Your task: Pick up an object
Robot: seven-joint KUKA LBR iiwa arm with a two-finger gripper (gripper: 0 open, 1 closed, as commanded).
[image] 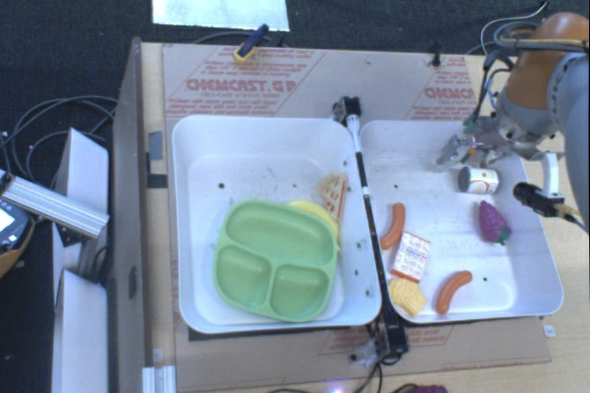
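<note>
The robot arm (562,91) is grey and round, with a shiny orange band near its end. Thin grey cables loop beside it. Its gripper (464,148) is small, silver metal with dark bits.

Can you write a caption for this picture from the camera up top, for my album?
Robot gripper hovers over toy food in the right bin, beside a small can; green tray sits in the left bin.

The green tray (275,262) covers most of a yellow item (318,214) beneath it.
</note>
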